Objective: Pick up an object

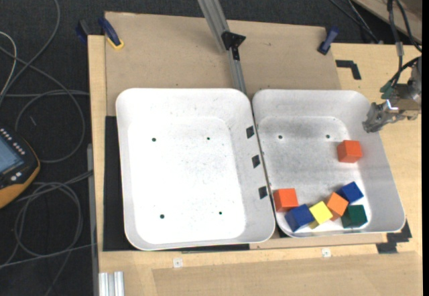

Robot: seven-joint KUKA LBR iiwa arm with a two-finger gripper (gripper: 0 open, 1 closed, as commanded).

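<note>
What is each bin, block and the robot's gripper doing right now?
Left white plastic bin: flat on the bench, bare floor showing.
Right white plastic bin: holds all the blocks.
Lone orange cube: sits apart, near the right wall.
Cluster of small cubes, orange, blue, yellow and green: bunched at the near edge, some touching.
Grey two-finger gripper: above the right bin's far right rim, holding nothing visible.
</note>
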